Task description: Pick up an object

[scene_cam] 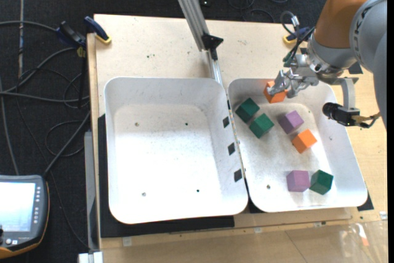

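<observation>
An orange block (275,94) is seen at the tip of the gripper (282,87), pinched between its fingers, over the far corner of the right bin (345,132). It appears lifted clear of the bin floor. Two green blocks (254,117), two purple blocks (290,121), another orange block (303,140) and a third green block (321,182) are left on the bin floor, apart from the gripper.

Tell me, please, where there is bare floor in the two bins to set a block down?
The left bin offers bare floor wall to wall. The right bin is crowded with blocks; small patches lie at its near-left corner and between the centre divider and the lower purple block.
</observation>
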Motion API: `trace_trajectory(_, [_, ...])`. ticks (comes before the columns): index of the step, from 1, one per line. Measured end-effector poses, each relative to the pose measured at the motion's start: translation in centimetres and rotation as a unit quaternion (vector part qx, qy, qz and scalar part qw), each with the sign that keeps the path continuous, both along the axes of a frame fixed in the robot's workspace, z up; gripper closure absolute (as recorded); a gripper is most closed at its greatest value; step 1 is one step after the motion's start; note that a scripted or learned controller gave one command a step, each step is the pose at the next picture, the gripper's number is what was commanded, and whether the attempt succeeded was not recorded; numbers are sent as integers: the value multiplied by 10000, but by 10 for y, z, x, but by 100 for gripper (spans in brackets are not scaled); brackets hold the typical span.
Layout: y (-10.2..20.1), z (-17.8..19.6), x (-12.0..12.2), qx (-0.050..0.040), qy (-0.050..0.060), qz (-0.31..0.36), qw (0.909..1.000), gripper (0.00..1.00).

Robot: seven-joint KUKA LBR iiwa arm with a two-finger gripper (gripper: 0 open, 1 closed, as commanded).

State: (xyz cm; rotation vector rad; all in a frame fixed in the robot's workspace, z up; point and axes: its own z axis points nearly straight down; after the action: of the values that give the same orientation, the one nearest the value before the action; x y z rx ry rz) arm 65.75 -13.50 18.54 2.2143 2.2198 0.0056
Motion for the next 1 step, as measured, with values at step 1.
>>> trace_trajectory(1, [0, 57, -8, 0, 1, 1, 10000, 100])
